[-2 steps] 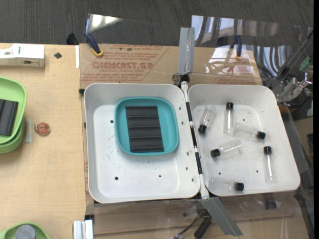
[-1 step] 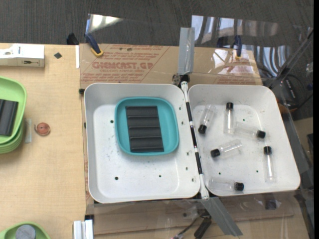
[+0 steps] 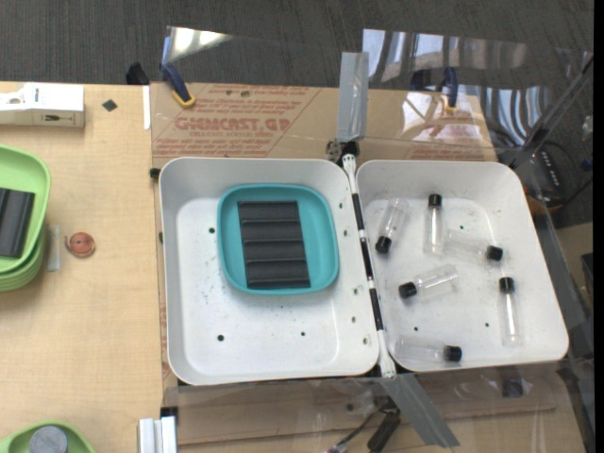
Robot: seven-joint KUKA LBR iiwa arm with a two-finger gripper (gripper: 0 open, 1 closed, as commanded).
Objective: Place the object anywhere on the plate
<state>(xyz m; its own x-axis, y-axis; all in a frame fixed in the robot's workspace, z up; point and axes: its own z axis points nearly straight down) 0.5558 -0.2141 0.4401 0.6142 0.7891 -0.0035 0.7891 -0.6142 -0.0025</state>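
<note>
Two white bins abut mid-bench. Left bin (image 3: 189, 338): teal plate (image 3: 326, 243) w/ dark ribbed insert, toward rear edge; front floor open. Right bin (image 3: 538, 338): clear black-capped vials (image 3: 432, 281) scattered. Gripper state: can't tell.

The green tray (image 3: 21, 225) is cut off at the left edge.

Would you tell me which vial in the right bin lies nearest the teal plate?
The vial by the bin's left wall, black cap pointing toward the camera; every other vial lies farther right.
</note>
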